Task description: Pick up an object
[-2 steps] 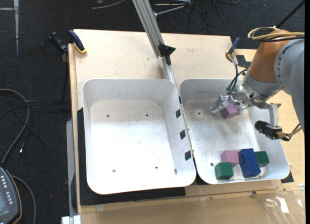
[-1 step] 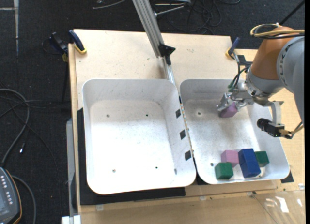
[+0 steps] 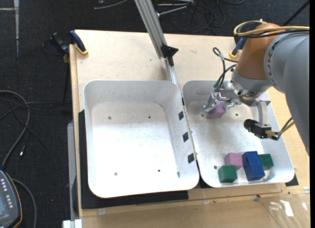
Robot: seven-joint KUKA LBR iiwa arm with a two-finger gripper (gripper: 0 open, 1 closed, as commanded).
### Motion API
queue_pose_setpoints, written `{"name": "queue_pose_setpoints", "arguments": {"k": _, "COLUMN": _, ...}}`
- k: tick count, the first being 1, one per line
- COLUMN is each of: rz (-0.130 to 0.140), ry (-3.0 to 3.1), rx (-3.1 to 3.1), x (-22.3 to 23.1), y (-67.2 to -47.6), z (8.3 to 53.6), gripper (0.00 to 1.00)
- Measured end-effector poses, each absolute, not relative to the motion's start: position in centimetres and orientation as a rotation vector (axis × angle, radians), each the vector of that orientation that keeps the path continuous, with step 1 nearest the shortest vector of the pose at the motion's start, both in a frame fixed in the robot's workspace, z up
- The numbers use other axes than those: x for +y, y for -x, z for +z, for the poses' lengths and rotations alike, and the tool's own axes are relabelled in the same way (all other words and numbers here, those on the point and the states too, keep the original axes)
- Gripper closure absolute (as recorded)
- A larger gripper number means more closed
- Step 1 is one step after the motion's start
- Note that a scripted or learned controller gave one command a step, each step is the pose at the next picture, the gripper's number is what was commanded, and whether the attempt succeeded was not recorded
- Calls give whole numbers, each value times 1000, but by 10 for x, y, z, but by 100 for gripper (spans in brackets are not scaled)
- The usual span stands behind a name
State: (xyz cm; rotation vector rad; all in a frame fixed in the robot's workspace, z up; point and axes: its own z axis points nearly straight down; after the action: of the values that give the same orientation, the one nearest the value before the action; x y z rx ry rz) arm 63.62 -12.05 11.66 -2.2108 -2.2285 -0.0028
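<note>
While a light purple block (image 3: 216, 111) is sitting between the fingers of the claw (image 3: 216, 105) in the upper part of the right bin (image 3: 288, 173), the grasp is looking made, and I am judging the block is hanging a little above the floor. The carrying away is remaining. Near the front rim a green cube (image 3: 227, 174), a pink block (image 3: 233, 160), a blue block (image 3: 253, 165) and another green block (image 3: 266, 161) are lying together. The left bin (image 3: 93, 94) is standing beside on the table (image 3: 123, 54)

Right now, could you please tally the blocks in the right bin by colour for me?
Green blocks: 2, one at the front, one behind the blue.
Blue block: 1.
Pink block: 1.
Purple block: 1, at the claw.
Total: 5.
</note>
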Motion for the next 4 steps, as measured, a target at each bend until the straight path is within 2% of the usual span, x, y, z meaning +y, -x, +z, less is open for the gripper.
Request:
{"name": "queue_pose_setpoints", "arguments": {"k": 1, "rz": -12, "ry": 2211, "rx": -2236, "x": -31, "y": -631, "z": 200, "gripper": 100}}
{"name": "queue_pose_setpoints", "arguments": {"k": 2, "rz": 1, "ry": 2208, "rx": -2228, "x": 30, "y": -605, "z": 195, "gripper": 100}}
{"name": "queue_pose_setpoints", "arguments": {"k": 3, "rz": 6, "ry": 2229, "rx": -2214, "x": -29, "y": -584, "z": 195, "gripper": 100}}
{"name": "queue_pose_setpoints", "arguments": {"k": 4, "rz": -1, "ry": 2228, "rx": -2220, "x": -60, "y": -620, "z": 195, "gripper": 100}}
